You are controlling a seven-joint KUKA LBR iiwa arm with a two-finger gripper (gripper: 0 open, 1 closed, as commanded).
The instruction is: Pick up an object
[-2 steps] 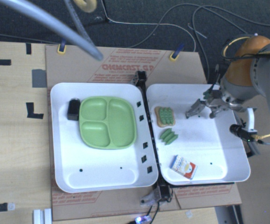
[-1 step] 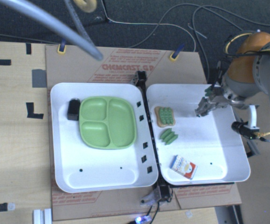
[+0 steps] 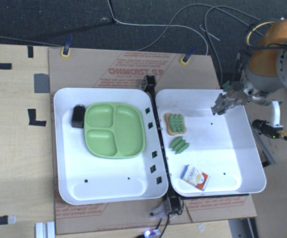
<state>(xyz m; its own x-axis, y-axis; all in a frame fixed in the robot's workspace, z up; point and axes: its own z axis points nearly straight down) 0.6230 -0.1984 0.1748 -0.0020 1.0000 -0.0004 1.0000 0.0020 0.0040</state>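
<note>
Two shallow white bins sit side by side on the table. The left bin (image 3: 66, 148) carries a green divided plate (image 3: 115, 130) at its centre, and a small black block (image 3: 78, 116) lies touching the plate's 9 o'clock edge.

The right bin (image 3: 242, 152) holds three loose things. A tan slice topped with green (image 3: 175, 124) lies near the bin's 10 o'clock corner, its long axis running roughly 12 to 6 o'clock. Just below it, apart from it, a cluster of green pods (image 3: 179, 145) lies slanted, its long axis from about 1 to 7 o'clock. Towards the bin's 6 o'clock edge, a small white carton with red and blue print (image 3: 195, 177) lies flat, its long axis tilted from about 10 to 4 o'clock.

The hand (image 3: 222, 104) hangs over the right bin's 1 o'clock corner, well apart from all three things, pointing towards 8 o'clock. Nothing lies between its fingers; whether they stand wide or narrow I cannot tell at this angle. The grey arm (image 3: 267, 68) with its orange band reaches in from 3 o'clock.
</note>
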